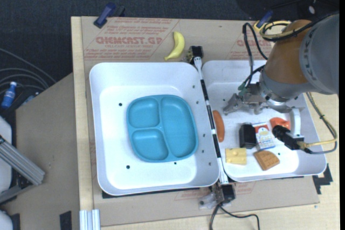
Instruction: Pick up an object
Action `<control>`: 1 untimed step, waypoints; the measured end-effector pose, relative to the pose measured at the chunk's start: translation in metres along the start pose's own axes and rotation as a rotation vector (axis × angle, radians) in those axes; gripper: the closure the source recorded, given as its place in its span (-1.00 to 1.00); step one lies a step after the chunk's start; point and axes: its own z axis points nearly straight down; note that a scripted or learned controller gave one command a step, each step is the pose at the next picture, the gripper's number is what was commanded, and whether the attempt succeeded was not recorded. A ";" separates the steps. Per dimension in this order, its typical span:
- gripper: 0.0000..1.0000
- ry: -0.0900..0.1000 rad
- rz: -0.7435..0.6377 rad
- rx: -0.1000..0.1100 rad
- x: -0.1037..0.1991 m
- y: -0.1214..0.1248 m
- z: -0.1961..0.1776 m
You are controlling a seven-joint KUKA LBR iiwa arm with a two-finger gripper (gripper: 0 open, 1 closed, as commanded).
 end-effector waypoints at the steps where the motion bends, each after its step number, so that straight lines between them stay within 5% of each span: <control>1: -1.00 -0.001 -0.002 -0.001 0.009 0.034 0.010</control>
